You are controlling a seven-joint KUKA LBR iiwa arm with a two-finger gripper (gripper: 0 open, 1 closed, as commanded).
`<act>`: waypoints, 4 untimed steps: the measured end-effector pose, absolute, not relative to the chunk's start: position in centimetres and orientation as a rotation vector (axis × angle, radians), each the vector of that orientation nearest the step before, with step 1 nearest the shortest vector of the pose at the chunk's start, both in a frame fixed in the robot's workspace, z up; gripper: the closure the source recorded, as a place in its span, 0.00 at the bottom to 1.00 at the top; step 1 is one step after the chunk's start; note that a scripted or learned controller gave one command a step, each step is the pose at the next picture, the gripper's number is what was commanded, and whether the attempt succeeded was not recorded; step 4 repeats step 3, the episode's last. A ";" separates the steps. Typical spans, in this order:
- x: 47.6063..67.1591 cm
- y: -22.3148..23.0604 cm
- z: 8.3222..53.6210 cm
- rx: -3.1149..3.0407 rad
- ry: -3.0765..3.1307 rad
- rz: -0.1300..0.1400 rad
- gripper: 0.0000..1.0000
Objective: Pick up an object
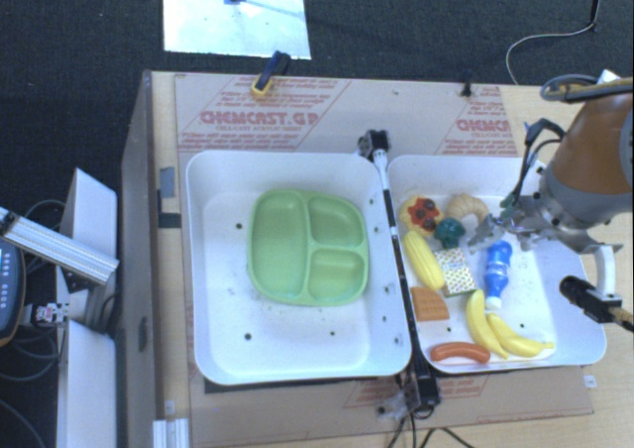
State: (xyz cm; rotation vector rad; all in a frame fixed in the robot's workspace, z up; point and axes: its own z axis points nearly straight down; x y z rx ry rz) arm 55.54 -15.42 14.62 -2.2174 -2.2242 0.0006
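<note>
Overhead: tool (500, 230), grip state impossible to tell, low in the right bin (584, 332) just above a blue-and-white bottle (495, 275) crowded by bananas (500, 329), sponge (456, 271) and broccoli (451, 231), so likely to slip or snag a neighbour

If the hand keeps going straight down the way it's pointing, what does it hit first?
Probably the blue bottle, lying just below the hand in the right bin; depth is hard to judge from this slanted view.

Two white bins (228, 357), one green plate (307, 246), two bananas (500, 332).
</note>
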 end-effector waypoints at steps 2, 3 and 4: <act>54.6 -12.2 8.4 -2.220 -2.223 0.000 0.00; 54.7 -12.2 9.4 -2.220 -2.225 -0.002 1.00; 54.7 -12.2 9.4 -2.220 -2.225 -0.002 1.00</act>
